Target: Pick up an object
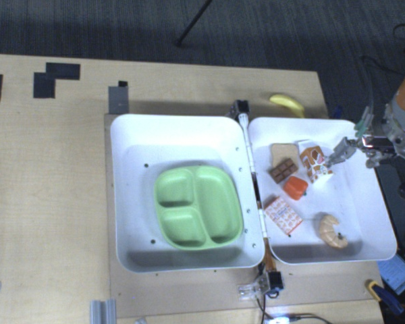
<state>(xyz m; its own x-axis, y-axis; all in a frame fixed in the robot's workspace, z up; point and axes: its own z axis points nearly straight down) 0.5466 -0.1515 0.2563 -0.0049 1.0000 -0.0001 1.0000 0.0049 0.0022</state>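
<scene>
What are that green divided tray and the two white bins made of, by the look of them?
The green tray looks like moulded plastic: even pale colour, rounded compartments, a soft matte sheen. The left white bin and the right white bin also seem to be plastic, smooth and slightly glossy, with rounded corners, though painted metal can't be ruled out.

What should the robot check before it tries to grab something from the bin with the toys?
1. Things to pick lie in the right bin: ok; the croissant, orange piece, patterned packet and brown bar are there.
2. Gripper is over that bin: ok, near its upper right part.
3. Nothing already held: cannot tell.
4. Nearest target: the orange and white carton, beside the gripper: ok.
5. Croissant has room around it: ok.
6. Green tray sits in the left bin, out of the way: ok.
</scene>
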